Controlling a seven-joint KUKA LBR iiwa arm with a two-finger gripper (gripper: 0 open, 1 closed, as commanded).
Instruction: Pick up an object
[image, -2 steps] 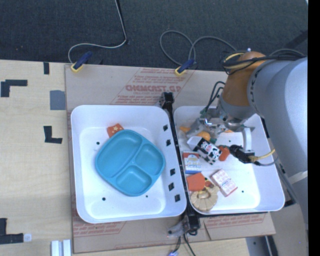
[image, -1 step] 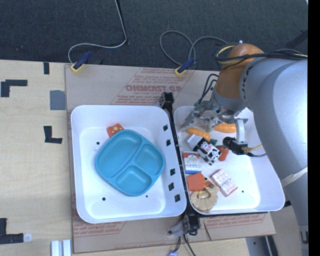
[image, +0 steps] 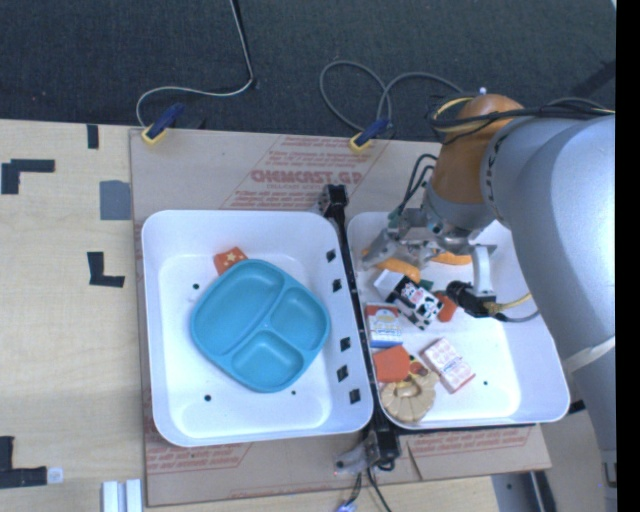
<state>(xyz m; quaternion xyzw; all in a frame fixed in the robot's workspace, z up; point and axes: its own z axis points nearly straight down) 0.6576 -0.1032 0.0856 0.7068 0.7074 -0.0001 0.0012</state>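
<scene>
The right bin (image: 530, 370) holds several small items. An orange-yellow piece (image: 404, 268) lies at its far left, with a black-and-white toy (image: 416, 301) and a small red piece (image: 446, 310) just in front of it. Nearer the front lie a small printed box (image: 383, 326), a red-orange block (image: 391, 362), a pink box (image: 449, 365) and a round tan ring (image: 408, 399). My gripper (image: 400, 243) hangs low over the far left part of this bin, right above the orange-yellow piece. Its tip is hidden among metal parts and cables.
The left bin (image: 170, 300) holds a blue divided plate (image: 260, 324) with a small orange block (image: 230, 259) at its far edge. A black divider (image: 345, 300) runs between the bins. The grey arm (image: 560, 220) covers the right bin's far right side.
</scene>
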